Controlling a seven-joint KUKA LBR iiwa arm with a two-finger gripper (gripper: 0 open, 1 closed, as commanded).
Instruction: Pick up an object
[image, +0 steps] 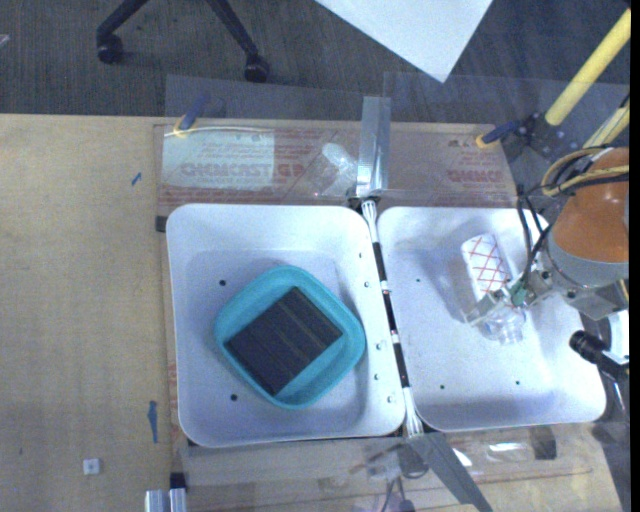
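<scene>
Your gripper (508, 300) sat low in the right bin (440, 385) against a clear red-checked object (486, 265); its grasp state could not be determined

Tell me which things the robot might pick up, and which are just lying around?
For the job:
- teal dish with a dark block in it, left bin
- white packet with red checks, right bin
- clear plastic thing beside the packet
- tool

Lying about:
- chair wheels
- white sheet
- yellow pole
</scene>
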